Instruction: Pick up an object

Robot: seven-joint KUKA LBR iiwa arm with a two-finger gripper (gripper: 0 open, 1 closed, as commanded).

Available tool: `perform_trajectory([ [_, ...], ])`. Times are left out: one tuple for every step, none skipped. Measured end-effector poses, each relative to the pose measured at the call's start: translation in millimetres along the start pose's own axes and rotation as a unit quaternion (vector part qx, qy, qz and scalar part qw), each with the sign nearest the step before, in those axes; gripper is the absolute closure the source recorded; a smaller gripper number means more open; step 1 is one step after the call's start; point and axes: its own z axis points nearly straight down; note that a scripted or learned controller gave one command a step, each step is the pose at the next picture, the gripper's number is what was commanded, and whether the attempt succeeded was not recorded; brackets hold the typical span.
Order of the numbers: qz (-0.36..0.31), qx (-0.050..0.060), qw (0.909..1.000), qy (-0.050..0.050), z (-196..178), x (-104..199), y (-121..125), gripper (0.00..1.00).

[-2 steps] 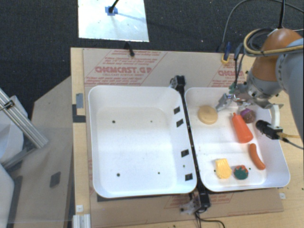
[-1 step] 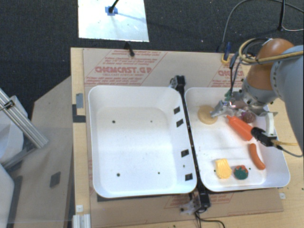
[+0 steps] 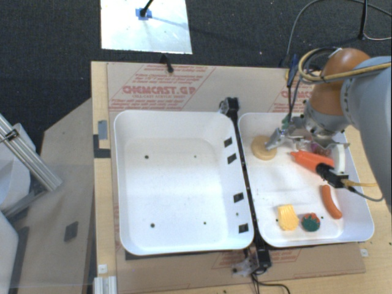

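The right white bin [image 3: 361, 222] holds several objects. A tan round disc [image 3: 264, 147] lies near its back left corner. An orange carrot [image 3: 309, 159] rests to the right of the disc. Toward the front are an orange sausage [image 3: 331, 201], a yellow ridged piece [image 3: 286, 217] and a small green and red item [image 3: 311, 222]. My gripper [image 3: 286, 135] hangs low over the back of this bin, just right of the tan disc and behind the carrot. Its body hides whatever is under it.
The left white bin [image 3: 131, 164] adjoins the right one along a black-clipped seam [image 3: 239, 176]. Both stand on a cardboard sheet [image 3: 159, 87]. Cables [image 3: 300, 66] loop above the wrist, and a black connector [image 3: 329, 175] hangs over the right bin. A white sheet [image 3: 146, 17] lies behind.
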Motion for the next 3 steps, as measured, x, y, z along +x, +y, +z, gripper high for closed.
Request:
perform_trajectory([
  [0.003, -0.003, 1.0000, 0.002, -1.9, 21.5, -91.7, 0.00],
  [0.002, 0.003, 1.0000, 0.001, -27.8, -35.7, -40.1, 0.00],
  [-0.001, 0.007, 1.0000, 0.004, -45.0, 13.9, -69.6, 0.00],
])
